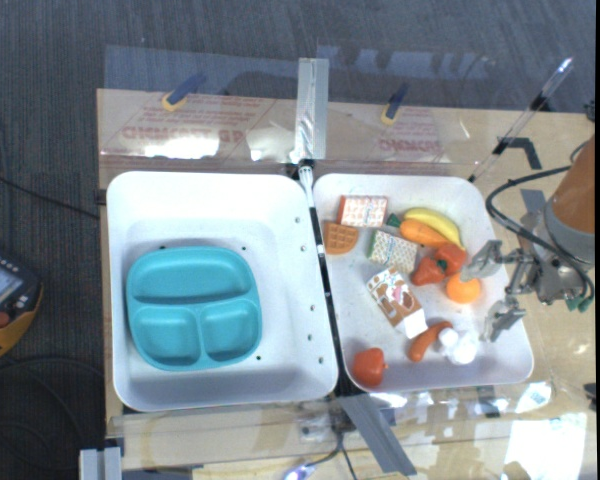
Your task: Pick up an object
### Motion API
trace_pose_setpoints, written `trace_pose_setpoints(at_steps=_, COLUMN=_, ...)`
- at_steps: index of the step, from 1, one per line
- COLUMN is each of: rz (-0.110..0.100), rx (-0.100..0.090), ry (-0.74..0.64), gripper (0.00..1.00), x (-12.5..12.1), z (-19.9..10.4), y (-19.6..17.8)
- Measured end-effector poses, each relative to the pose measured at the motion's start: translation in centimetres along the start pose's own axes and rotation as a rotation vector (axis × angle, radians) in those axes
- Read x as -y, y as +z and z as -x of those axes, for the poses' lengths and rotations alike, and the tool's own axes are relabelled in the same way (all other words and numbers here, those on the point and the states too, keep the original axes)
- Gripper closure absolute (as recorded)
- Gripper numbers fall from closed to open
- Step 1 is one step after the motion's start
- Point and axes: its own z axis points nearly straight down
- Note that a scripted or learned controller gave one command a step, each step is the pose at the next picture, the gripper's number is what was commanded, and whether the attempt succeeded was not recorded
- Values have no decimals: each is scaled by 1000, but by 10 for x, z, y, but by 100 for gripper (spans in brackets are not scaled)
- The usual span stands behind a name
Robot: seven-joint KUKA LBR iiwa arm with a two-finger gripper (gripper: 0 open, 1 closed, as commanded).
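Metal-fingered hand (497,288) spread beside glossy round orange (464,289) in smooth white bin (500,208).

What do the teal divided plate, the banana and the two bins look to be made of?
Teal divided plate: likely moulded plastic, smooth with a soft sheen, uniform colour and rounded compartment ridges.
Banana: probably a plastic toy, evenly yellow and slightly glossy; too small to be sure.
Left bin and right bin: appear to be white plastic, matte to satin, with rounded moulded corners and rims.
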Motion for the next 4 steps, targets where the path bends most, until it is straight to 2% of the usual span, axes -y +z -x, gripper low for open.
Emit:
trace_pose_setpoints(at_steps=1, rz=-1, rx=9, ry=144, gripper=0, x=-48, z=11, y=94)
trace_pose_setpoints(at_steps=2, rz=1, rx=16, ry=550, gripper=0, x=-72, z=102, y=94)
trace_pose_setpoints(at_steps=3, rz=0, rx=15, ry=656, gripper=0, x=-114, z=41, y=93)
trace_pose_setpoints(at_steps=4, rz=3, rx=18, ry=757, gripper=0, x=-117, z=40, y=93)
